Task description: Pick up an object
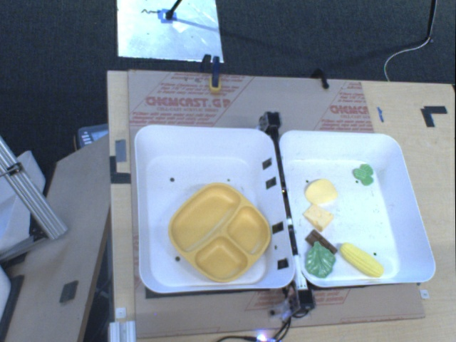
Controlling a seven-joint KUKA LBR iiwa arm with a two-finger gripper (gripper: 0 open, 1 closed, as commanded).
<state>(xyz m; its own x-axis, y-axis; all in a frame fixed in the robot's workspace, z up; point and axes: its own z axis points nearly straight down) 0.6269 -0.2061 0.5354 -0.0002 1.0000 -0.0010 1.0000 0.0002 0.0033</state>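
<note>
- Here, the left bin holds a yellow tray near its front.
- The right bin holds corn, a leaf touching a brown bar, a cheese block, a yellow disc and a green bit.

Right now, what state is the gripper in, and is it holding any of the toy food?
Gripper: out of frame, state unknown. The corn lies in the right bin.

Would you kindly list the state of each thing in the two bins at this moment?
Yellow tray: flat in left bin, compartments bare.
Corn cob: lying in right bin.
Large green leaf: lying beside brown piece.
Small green piece: lying apart.
Yellow round piece: flat.
Yellow square piece: flat.
</note>
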